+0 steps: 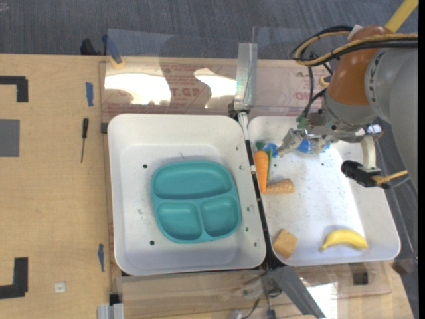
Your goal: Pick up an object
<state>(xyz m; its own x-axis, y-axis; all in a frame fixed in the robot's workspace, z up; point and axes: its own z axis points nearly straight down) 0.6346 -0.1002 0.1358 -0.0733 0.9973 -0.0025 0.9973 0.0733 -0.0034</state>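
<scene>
The task names no particular object, so the likely candidates are those in the right-hand shallow white bin (372, 205). Closest to the gripper (287, 145) lies a slim orange carrot with a green top (261, 168), stretched lengthwise against the bin's left wall, its leafy end pointing toward the far side. Just beside the carrot's lower end sits a short tan bread-like roll (279, 187), lying crosswise and seemingly touching it. Nearer the front edge rest a small tan cube-shaped piece (285, 242) and a curved yellow banana (344, 239), well apart from one another and from the carrot.

The gripper hangs low over the far left corner of this bin, near the carrot's green end, with a small blue item (305, 145) just behind it. Whether it is spread or closed I cannot tell, and nothing can be seen held in it. Its position suggests an approach toward the carrot; the wall alongside could crowd a grasp there.

The grey arm with its orange band (352, 78) reaches in from the right. The left-hand white bin (126, 178) holds a teal plastic divided tray (196, 201), three compartments facing up. Both bins sit side by side on the pale wooden tabletop (46, 198).
</scene>
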